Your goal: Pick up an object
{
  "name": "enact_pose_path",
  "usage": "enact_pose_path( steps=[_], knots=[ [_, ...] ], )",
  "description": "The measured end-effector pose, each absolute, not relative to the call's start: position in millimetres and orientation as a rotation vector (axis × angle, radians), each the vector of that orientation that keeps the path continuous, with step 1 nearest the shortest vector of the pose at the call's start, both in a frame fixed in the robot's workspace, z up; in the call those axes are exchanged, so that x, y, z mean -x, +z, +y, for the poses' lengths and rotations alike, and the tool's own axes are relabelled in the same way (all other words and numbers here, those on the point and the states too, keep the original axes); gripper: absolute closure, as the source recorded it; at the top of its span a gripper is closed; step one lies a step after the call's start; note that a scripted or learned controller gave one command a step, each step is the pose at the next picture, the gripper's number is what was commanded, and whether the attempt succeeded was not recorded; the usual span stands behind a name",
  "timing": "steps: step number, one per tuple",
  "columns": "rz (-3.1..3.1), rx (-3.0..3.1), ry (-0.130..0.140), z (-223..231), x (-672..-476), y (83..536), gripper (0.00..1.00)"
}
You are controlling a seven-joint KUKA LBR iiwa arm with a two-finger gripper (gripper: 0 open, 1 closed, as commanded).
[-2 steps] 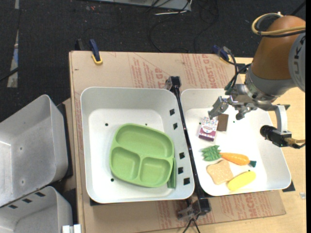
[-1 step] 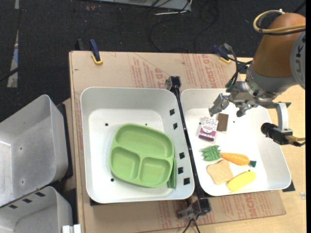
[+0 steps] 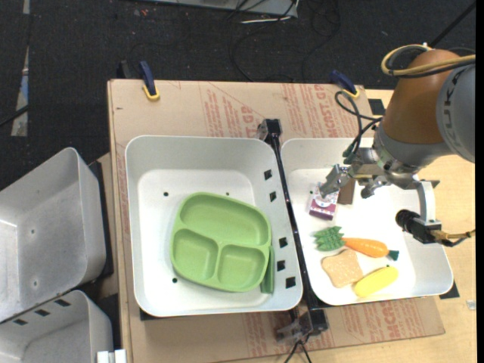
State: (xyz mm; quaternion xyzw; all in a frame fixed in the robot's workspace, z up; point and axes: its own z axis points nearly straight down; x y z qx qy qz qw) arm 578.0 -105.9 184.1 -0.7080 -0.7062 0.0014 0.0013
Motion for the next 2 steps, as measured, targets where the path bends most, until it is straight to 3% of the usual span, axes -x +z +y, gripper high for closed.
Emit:
enact_pose_path(
  steps=[2],
  knots=[
    [-2.216, 2.22, 0.005, -99, -577.2, 89, 0.0]
  ],
)
